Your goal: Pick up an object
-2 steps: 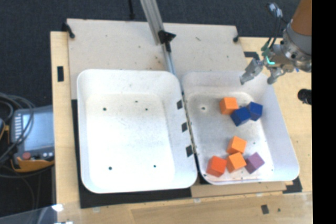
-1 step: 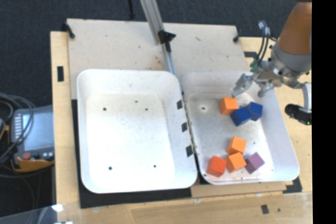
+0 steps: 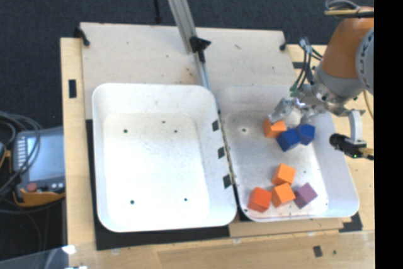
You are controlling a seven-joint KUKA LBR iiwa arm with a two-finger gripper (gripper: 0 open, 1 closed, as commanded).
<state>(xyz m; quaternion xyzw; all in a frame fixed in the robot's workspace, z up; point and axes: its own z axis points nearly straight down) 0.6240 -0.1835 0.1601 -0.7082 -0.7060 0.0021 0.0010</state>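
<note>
Orange foam cube [image 3: 273, 128]: lying in my right-hand shallow white plastic bin [image 3: 334, 198], upper part, touching a dark blue foam cube [image 3: 288, 139].
My two-finger metal pincer [image 3: 291, 110]: hovering just above that orange cube; I am not able to tell whether it is released or clenched.
Second blue cube [image 3: 306, 133]: sitting beside the first.
Near-edge cluster: three orange blocks [image 3: 283, 184] and one purple block [image 3: 305, 194].
Left white bin [image 3: 101, 104]: lying alongside.

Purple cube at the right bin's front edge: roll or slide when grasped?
The small purple cube looks flat-faced, so it should slide, not roll. Its matte, foam-like look suggests it is light and grippy, though that is a guess. It sits against an orange cube near the right white bin's rim, so a push may jam it.
</note>
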